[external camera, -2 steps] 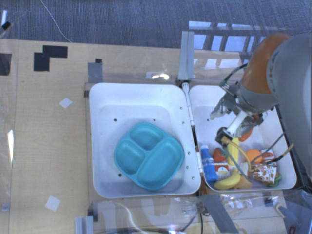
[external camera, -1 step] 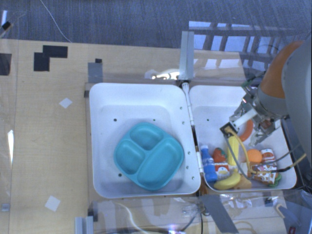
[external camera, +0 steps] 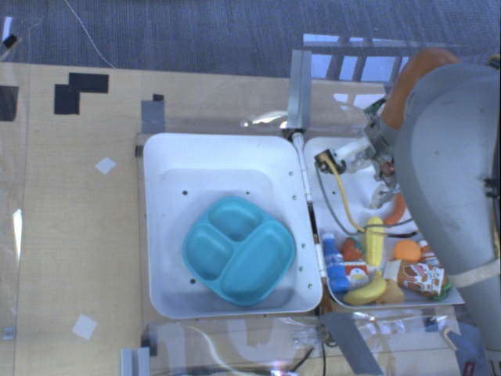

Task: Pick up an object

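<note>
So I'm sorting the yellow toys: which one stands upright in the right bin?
The corn cob, standing on end mid-bin. The banana lies flat and curved near the front wall.

Toy foods (external camera: 381, 266) lie heaped together at the right bin's (external camera: 337, 202) near end.

Bench top (external camera: 70, 233): pale wood, black tape patches (external camera: 78, 91) at far left, small pale squares (external camera: 105, 164) scattered. Floor (external camera: 196, 22): grey-blue carpet along the far side, thin cable (external camera: 78, 22) trailing across. Metal brackets (external camera: 300, 84) at the bench's far edge.
</note>
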### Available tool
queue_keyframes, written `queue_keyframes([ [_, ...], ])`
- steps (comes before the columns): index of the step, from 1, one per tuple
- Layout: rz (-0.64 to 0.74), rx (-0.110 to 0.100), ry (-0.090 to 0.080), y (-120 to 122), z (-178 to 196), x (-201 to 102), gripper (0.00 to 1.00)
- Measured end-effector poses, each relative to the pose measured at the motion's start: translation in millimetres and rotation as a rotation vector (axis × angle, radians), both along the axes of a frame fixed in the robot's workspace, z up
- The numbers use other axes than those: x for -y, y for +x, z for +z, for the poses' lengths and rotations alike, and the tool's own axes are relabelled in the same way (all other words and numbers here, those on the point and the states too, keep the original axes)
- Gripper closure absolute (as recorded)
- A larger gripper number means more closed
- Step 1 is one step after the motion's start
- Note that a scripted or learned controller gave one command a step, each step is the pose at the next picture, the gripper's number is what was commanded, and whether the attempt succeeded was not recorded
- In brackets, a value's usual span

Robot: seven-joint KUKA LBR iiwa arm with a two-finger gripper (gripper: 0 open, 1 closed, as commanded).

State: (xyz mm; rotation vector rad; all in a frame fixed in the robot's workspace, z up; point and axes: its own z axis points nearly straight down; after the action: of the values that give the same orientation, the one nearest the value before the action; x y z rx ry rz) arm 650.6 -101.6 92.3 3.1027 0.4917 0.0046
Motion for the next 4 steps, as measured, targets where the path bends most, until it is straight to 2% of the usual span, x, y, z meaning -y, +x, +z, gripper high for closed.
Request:
queue_keyframes([
  [1,0.079,0.004,-0.002,-87,-4,38,0.0],
  [2,0.081,0.009,-0.002,-85,9,38,1.0],
  [3,-0.071,0.0,0.001,-14,24,-18,1.0],
  [4,-0.071,0.0,0.001,-14,24,-18,0.0],
])
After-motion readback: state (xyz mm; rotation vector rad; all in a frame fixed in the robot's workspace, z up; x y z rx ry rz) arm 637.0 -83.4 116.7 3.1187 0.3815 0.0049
